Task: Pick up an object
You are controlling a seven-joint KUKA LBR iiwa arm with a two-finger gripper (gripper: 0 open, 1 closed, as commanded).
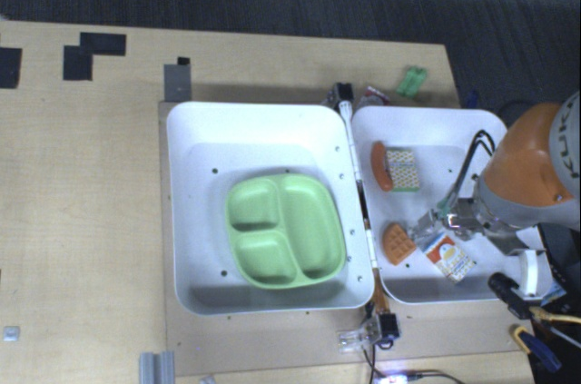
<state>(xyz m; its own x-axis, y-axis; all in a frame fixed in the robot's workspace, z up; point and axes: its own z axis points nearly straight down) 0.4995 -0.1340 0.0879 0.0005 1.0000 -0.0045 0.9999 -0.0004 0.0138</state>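
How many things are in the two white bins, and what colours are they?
Green: 1, the divided plate
Orange: 2, the hot dog and the waffle
Speckled tan: 1, the sponge block
White with orange: 1, the small packet
Total: 5

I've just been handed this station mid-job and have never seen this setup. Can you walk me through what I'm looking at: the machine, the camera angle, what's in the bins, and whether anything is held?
You have one camera, fixed above the bench and looking down at a slant. The grey arm with the orange band reaches in from the right side of the picture. Its gripper is low over the right bin.

Two shallow white bins sit side by side. The left bin holds a green divided plate. The right bin holds a sausage-shaped orange piece beside a speckled block, a waffle-like orange piece, and a small printed packet.

The gripper sits between the waffle piece and the packet, but I can't make out anything held in it. A small green item lies on the bench behind the bins.
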